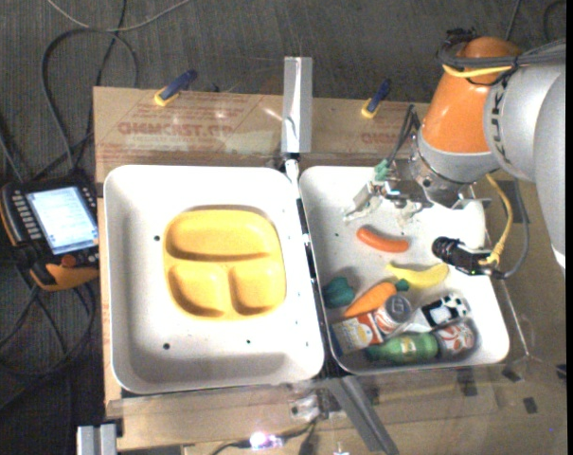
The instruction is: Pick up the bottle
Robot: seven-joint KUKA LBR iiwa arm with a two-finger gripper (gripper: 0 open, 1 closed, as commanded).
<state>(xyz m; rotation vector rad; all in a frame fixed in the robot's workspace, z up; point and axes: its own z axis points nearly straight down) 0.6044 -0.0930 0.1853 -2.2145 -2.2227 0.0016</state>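
The gripper [385, 195] hangs over the far part of the right bin [494, 349], its two pale fingers [367, 197] spread apart with nothing between them, so the jaws stand fairly wide and hold nothing. Just below them on the white floor lies a red sausage [384, 240], near the fingertips but apart from them. Farther toward the near edge the clutter thickens: a yellow banana [420, 275], an orange carrot [369, 301] lying across a teal object [338, 290], a can [398, 311] and a small black-and-white toy [447, 308]. The bottle [404, 350], green and lying on its side, rests against the near wall of that bin, pressed among the can and a red-labelled container [456, 337]. It is well apart from the gripper, so I judge the pick has not begun; the crowding around it probably leaves little room for fingers to slip down beside it. The left bin [125, 349] holds a yellow divided tray [226, 261], away from the arm's reach here.
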